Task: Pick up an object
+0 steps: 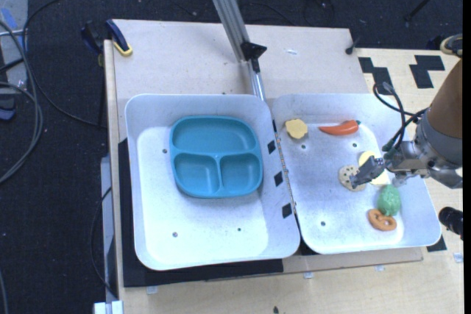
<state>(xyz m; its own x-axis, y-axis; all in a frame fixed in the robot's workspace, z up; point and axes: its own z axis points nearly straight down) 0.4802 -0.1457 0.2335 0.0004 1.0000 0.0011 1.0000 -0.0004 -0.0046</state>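
Observation:
The right bin (pixel 324 232) holds several small items. A yellow lump (pixel 296 129) and a red-orange pepper (pixel 338 129) lie near its far side. A round tan cookie (pixel 346 175) sits mid-bin, beside a yellow and white piece (pixel 370 159). Toward the near right are a green broccoli-like piece (pixel 388 199) and an orange pretzel (pixel 382 220). My gripper (pixel 365 173) reaches in from the right and sits low between the cookie and the yellow and white piece, partly covering both. Nothing is visibly lifted.
The left bin (pixel 154 232) carries a blue three-compartment tray (pixel 217 156). A slanted metal pole (pixel 224 0) rises behind the bins. The arm's grey wrist (pixel 434 151) hangs over the right bin's right edge.

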